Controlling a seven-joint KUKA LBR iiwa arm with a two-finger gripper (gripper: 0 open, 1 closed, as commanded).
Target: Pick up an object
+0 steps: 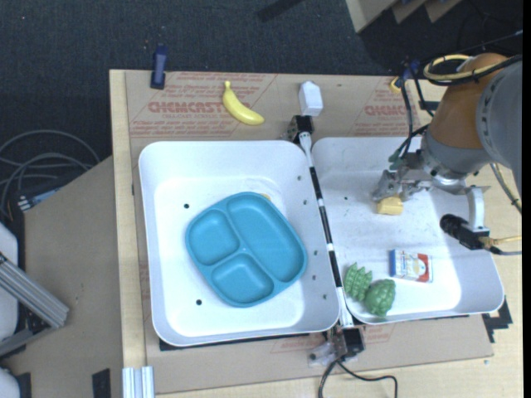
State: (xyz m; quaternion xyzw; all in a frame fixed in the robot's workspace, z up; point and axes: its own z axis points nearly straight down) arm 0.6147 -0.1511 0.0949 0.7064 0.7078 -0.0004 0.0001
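Gripper (397,185): low in the right bin's (473,297) far part, directly over a small yellow block (390,207); grip state cannot be told.
Left bin (158,222): blue divided plate (243,248).
Right bin, near edge: green toy (370,289), small carton (411,265).

Two white bins sat on a tan board (199,106) printed with red lettering, the left bin (158,181) carrying a sky-blue divided plate (244,248) and the right bin (465,293) a pale yellow block (390,207), a small white packet (411,266) marked in blue and red, and a knobbly green object (370,290). A bright yellow banana (240,106) and a dark blue item (158,65) lay on the board beyond the bins, with a white clip (310,97) near the seam. The arm (473,114) was grey with an orange band, and the floor (66,23) around was dark blue-grey carpet.
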